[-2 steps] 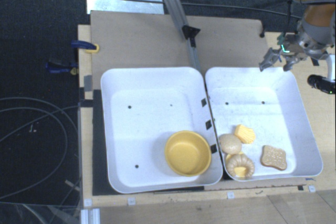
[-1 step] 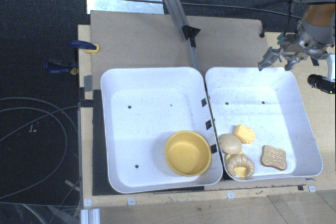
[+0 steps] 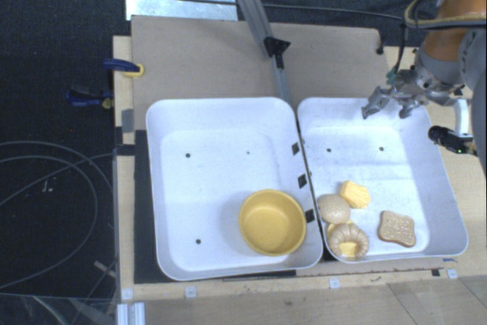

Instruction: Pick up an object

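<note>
The gripper (image 3: 389, 107) hangs with its two fingers spread apart and nothing between them, poised over the far rim of the right bin (image 3: 437, 164), close to its back edge. Nothing is picked yet, so I judge this the approach step, with the target still to be chosen.

All the candidates in this bin lie at the near end, well apart from the gripper: a yellow cheese wedge (image 3: 354, 194), a pale round bun (image 3: 332, 208) just beside it, a croissant (image 3: 349, 239) touching the bun's near side, and a slice of toast (image 3: 397, 228) off on its own. A yellow bowl (image 3: 272, 221) sits in the left bin (image 3: 190, 133).

The next move calls for travel toward the near end, then a descent with the fingers straddling one item; the toast looks least crowded, though it lies flat
</note>
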You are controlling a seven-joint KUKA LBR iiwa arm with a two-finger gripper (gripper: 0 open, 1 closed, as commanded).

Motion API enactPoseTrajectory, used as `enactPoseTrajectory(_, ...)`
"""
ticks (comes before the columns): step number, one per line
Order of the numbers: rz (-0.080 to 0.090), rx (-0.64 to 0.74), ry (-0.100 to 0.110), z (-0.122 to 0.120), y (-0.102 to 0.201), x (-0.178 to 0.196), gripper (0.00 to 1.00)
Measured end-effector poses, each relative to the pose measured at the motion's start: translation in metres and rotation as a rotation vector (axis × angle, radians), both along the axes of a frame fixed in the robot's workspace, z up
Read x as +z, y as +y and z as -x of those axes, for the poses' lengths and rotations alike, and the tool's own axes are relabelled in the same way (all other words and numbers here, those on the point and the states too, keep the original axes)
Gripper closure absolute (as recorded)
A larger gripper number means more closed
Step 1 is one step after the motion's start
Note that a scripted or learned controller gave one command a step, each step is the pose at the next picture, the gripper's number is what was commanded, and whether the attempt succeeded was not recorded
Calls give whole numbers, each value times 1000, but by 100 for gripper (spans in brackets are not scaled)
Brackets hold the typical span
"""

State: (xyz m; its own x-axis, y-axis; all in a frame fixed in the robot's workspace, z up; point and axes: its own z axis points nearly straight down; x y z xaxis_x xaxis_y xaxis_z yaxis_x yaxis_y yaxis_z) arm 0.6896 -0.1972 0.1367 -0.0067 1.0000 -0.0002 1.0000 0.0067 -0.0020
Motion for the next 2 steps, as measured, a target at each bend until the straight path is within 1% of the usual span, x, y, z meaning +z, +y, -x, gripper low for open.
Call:
enactPoseTrajectory(1, -4, 0, 11, 1, 1, -48, 0)
enactPoseTrajectory(2, 3, 3, 1, 0, 0, -35, 100)
